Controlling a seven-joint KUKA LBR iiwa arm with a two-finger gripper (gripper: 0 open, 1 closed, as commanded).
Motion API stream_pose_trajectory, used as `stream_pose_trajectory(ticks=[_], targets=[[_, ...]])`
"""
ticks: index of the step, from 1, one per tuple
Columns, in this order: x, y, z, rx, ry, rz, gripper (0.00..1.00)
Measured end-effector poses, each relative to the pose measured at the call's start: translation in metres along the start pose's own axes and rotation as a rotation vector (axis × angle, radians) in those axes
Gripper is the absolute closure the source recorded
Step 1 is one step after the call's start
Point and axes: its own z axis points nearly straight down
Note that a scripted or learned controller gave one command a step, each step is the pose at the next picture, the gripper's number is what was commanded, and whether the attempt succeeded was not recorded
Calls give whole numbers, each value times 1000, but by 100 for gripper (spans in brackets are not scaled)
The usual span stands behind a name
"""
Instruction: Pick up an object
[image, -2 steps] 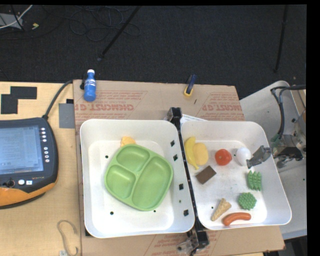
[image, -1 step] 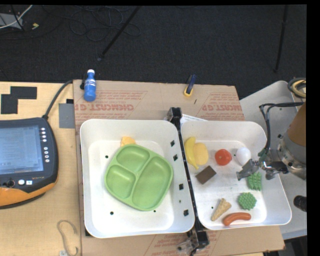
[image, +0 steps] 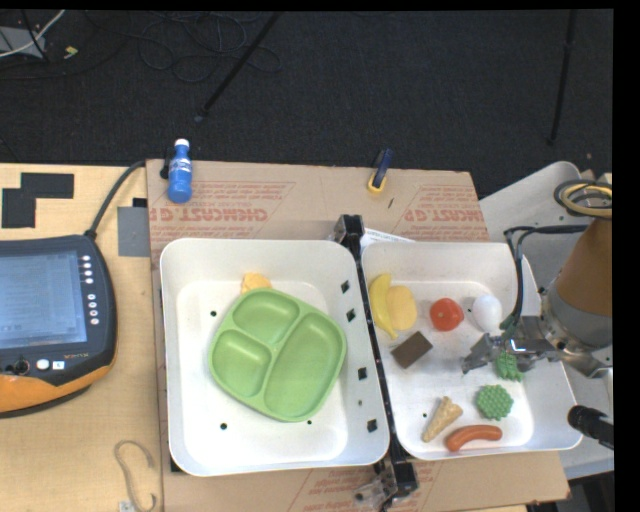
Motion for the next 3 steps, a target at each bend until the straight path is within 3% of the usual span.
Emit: stream_pose_trajectory(ticks=[1, 2, 3], targets=[[3, 9, 58, -1, 0, 0, 0], [6, 10, 83, -4, -1, 1, 0], [4, 10, 71, -5, -1, 7, 100]])
